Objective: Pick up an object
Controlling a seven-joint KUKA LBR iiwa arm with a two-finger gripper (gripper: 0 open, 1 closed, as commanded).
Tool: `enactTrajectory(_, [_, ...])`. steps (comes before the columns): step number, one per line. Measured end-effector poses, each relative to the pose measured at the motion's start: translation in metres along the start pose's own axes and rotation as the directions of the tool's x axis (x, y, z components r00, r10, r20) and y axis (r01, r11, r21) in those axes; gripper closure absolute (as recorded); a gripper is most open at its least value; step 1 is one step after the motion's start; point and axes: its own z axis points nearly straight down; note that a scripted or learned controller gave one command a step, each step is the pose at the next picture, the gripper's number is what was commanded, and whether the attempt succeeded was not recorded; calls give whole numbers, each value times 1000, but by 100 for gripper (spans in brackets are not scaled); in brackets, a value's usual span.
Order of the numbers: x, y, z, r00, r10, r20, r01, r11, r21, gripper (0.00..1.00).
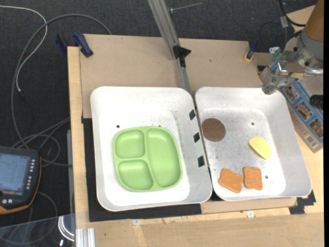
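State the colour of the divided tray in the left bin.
Light green. The tray shows plainly in the camera view, lying in the left bin.

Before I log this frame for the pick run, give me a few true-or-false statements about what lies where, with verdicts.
1. The green plate lies in the left bin. True.
2. The right bin holds four food pieces. True: a brown disc, a yellow piece and two orange pieces.
3. The hand holds the yellow piece. False: that piece lies on the bin floor.
4. The brown disc sits on the green plate. False: it lies in the right bin.
5. The hand is above the left bin. False: it hangs at the right bin's far right corner.
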Motion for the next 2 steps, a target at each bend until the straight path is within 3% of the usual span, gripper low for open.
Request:
enactTrajectory(1, [-38, 49, -144, 1000, -5, -1, 5, 1000, 2, 100])
enactTrajectory(2, [-37, 29, -25, 1000, -2, -8, 2, 1000, 23, 100])
